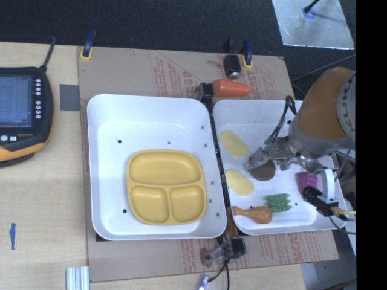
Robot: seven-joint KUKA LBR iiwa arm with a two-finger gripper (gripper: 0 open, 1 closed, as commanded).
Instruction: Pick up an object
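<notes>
My gripper [261, 162] hangs low in the right bin [254, 113], over a brown round object [263, 172] that sits just under its tip. The same bin holds two pale yellow pieces [233, 143] [239, 182], a green toy [279, 202], a brown drumstick-shaped piece [253, 213] and a purple object [306, 179] partly behind the arm. The arm's grey and orange body covers the bin's right side.
The left bin [109, 119] holds a yellow divided tray [166, 185]. An orange carrot-like object [228, 89] lies just beyond the bins' far edge. A teach pendant [21, 113] lies on the bench at the far left.
</notes>
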